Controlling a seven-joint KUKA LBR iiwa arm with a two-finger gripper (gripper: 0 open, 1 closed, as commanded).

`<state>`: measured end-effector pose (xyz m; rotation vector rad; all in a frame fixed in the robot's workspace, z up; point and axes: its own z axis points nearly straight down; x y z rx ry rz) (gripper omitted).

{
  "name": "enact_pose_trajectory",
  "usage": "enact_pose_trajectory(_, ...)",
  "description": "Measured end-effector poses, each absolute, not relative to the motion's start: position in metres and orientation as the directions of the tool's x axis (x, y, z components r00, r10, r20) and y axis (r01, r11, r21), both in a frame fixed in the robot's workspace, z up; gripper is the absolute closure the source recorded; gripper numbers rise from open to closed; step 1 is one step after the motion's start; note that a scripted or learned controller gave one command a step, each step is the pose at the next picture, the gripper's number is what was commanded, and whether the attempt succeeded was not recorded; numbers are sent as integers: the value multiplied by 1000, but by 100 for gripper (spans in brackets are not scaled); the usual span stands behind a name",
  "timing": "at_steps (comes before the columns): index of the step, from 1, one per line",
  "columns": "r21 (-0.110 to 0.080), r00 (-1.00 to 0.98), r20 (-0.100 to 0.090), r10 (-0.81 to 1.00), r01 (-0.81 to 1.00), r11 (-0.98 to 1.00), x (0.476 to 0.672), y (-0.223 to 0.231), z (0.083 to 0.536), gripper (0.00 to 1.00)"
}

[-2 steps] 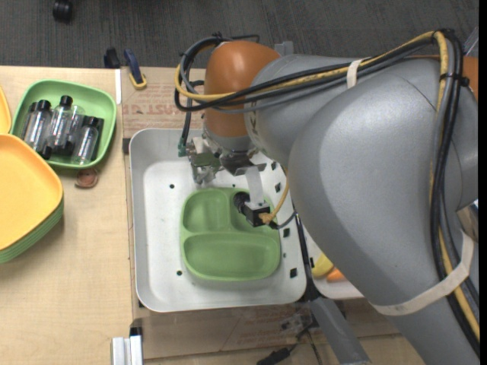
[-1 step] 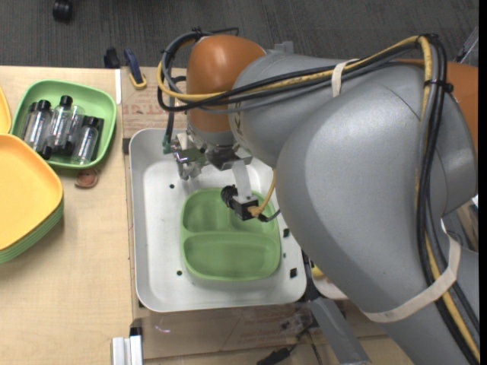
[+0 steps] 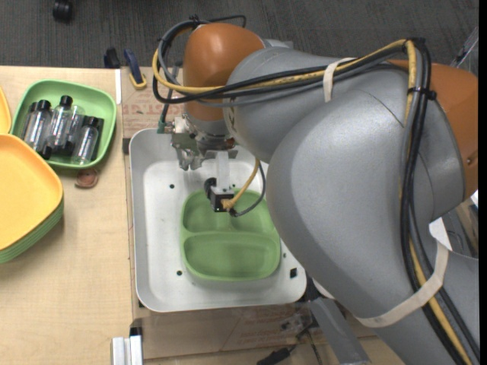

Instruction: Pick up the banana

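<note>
- The banana: I cannot tell where it is, and nothing yellow and curved lies on the open bin floor.
- End effector sits over the upper part of the white bin, just above the top edge of the green tray in the frame. From this angle I cannot tell whether it is open or closed, and I see nothing held in it.
- Green divided tray lies flat in the lower middle of the bin. It has two compartments, one above the other in the frame, with a ridge between them. The lower compartment is bare green, and the upper one is partly covered by the wrist hardware.
- The bin's white floor shows to the left of the tray and along the bottom edge.
- The grey arm fills the right half of the frame. Its orange band is at top centre, above the wrist, and cables loop around it.
- Out to the left, on the wooden worktop, there's a square green dish in the upper left, well apart from the bin.
- Inside that dish is a cluster of small clear bottles with black caps, lying side by side.
- A small brown object rests on the worktop just below the dish's lower edge. I cannot tell what it is.
- At the far left edge is a stack of yellow plates, cut off by the frame and overlapping the dish's lower left corner.
- Across the top is dark carpeted floor, with a chair castor in the upper left.
</note>
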<state>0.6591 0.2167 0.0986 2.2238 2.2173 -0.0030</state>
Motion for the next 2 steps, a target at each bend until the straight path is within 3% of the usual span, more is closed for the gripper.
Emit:
enact_pose_trajectory(1,-2,484,-4,875,875,-484,658,227,90,100)
enact_pose_trajectory(2,0,920,-1,393,393,-920,659,226,91,100)
